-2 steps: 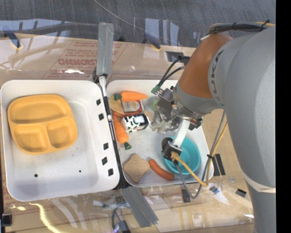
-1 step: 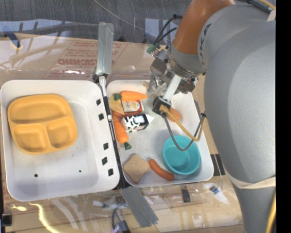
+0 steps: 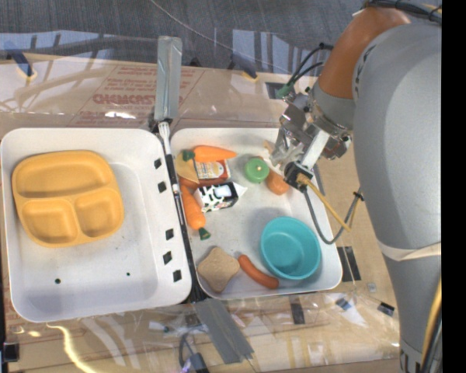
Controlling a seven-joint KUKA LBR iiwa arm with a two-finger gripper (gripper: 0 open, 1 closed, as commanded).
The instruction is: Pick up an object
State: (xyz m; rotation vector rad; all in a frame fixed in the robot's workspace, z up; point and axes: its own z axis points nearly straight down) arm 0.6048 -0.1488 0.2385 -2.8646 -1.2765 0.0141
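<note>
Gripper (image 3: pixel 283 169) at right bin's (image 3: pixel 332 274) far edge, jaw state unclear; centre over the orange piece (image 3: pixel 277 183) before closing

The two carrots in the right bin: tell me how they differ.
The upper carrot lies nearly level near the bin's far edge; the lower carrot runs steeply along the left wall. The upper one looks thicker, the lower one slimmer. The lower one sits beside the cow-print carton. Both are orange with green tops.
</note>
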